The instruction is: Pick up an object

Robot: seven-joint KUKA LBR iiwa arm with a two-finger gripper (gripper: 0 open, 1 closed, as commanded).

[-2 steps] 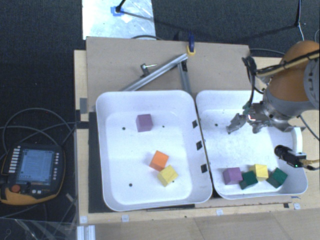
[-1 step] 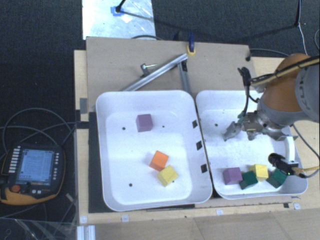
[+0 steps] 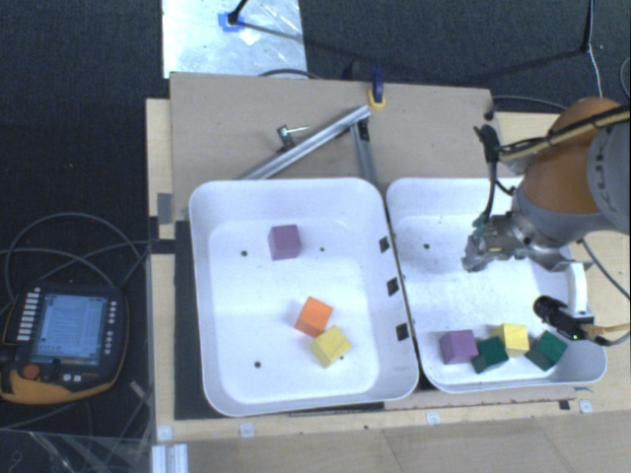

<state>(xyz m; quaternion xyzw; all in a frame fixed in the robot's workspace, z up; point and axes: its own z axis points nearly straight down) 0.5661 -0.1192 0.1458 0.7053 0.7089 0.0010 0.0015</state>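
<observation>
Right bin (image 3: 592, 368), near edge: purple block (image 3: 457, 345), two green blocks, yellow block (image 3: 515, 338) packed tight, so risk is a jammed or double grab. Gripper (image 3: 480, 255) hovers mid-bin, well apart (can't tell its state).

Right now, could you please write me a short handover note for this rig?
Gripper: over the right bin, upper part, nothing seen in it.
Right bin, near edge: purple block, two green blocks, yellow block.
Left bin: purple cube, orange cube, yellow cube.
Done: nothing lifted.
Left: pick any one block.
</observation>
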